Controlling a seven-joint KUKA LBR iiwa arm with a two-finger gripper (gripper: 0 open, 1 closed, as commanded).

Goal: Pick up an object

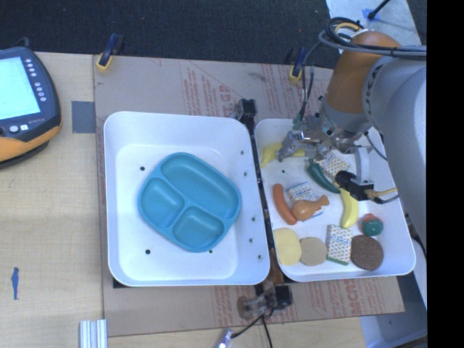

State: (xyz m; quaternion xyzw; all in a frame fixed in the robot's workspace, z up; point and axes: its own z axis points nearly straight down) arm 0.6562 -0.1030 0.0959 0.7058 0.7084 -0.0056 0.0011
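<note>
The gripper (308, 142) hangs low in the right bin (395, 267), just beside a banana (270, 154); I can't tell its finger state. The banana looks light, smooth, probably slippery; I'd pinch mid-body.

Right bin (397, 267) crowded with toy food; left bin (119, 194) open around blue tray (190, 201)

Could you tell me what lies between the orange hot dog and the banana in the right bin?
In the camera view, a drumstick lies between the hot dog and the banana.
</note>
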